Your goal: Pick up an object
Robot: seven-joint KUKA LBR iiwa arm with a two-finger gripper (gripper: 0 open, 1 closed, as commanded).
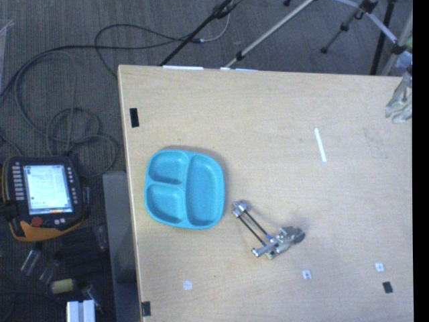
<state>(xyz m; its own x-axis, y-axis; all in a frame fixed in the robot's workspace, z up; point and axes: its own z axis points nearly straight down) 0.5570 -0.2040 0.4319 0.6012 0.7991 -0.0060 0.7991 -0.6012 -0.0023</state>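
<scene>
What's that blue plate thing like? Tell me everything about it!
The blue plate is a light blue tray that looks like plastic, squarish with rounded corners. It has three sections: two small ones on the camera view's left and one long one on its right. Nothing can be seen in them. It lies flat, right way up, on the wooden table, near the left edge. A metal tool lies close by, apart from it.

Single fixed overhead camera, looking down on bench (268, 113).
</scene>
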